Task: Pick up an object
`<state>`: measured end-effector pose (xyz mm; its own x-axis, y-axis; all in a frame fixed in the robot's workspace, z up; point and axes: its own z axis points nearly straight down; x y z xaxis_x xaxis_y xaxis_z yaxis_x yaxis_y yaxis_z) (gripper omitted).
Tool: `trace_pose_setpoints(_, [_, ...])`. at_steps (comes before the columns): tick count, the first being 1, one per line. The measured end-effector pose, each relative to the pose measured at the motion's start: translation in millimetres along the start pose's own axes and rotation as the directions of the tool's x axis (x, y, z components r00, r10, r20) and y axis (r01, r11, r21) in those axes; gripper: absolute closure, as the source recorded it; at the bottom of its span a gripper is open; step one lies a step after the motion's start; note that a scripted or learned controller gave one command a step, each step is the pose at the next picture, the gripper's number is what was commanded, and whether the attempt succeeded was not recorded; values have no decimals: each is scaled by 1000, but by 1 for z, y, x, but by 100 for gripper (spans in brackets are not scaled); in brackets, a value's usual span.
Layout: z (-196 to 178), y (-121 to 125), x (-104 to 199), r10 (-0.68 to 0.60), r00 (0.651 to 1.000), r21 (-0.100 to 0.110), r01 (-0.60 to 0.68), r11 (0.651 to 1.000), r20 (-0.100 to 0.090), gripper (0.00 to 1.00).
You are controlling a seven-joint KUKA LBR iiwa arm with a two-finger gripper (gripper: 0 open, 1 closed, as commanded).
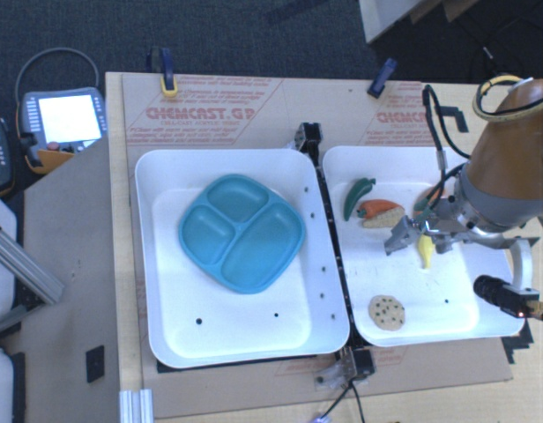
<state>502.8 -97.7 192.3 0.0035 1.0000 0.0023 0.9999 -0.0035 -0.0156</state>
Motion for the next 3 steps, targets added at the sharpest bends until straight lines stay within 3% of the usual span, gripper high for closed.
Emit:
trace_pose_setpoints(1, [-7, 3, 0, -3, 1000, -15, 3, 1000, 2, 0])
trace_pose_setpoints(3, [85, -1, -6, -3, 1000, -10, 3, 1000, 0, 0])
